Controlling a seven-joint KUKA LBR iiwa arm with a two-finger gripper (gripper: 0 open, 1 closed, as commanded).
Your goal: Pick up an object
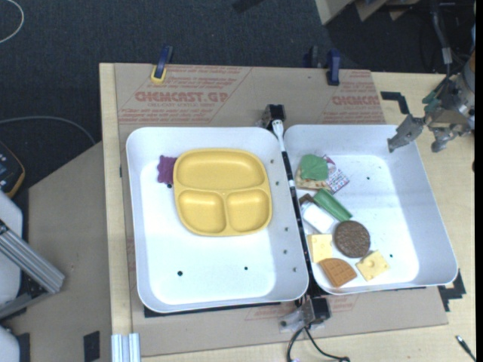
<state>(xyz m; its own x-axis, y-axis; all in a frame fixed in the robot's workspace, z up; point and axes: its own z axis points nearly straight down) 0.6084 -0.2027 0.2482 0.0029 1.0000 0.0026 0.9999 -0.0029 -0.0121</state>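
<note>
In the right bin (407,202), along its left side, lie several small items: a green leafy piece (313,166), a green cylinder (332,204), a white block (317,219), a brown round cookie (352,237), a yellow cheese wedge (373,265) and an orange-brown slice (337,271). My gripper (419,139) hovers over the bin's far right corner, well apart from these items. It is open, with nothing between its fingers.
The left bin (151,262) holds a yellow divided plate (223,191) with a purple piece (164,169) beside its left rim. A patterned packet (334,178) lies by the green leafy piece. Clamps (160,68) sit on the bench's far edge.
</note>
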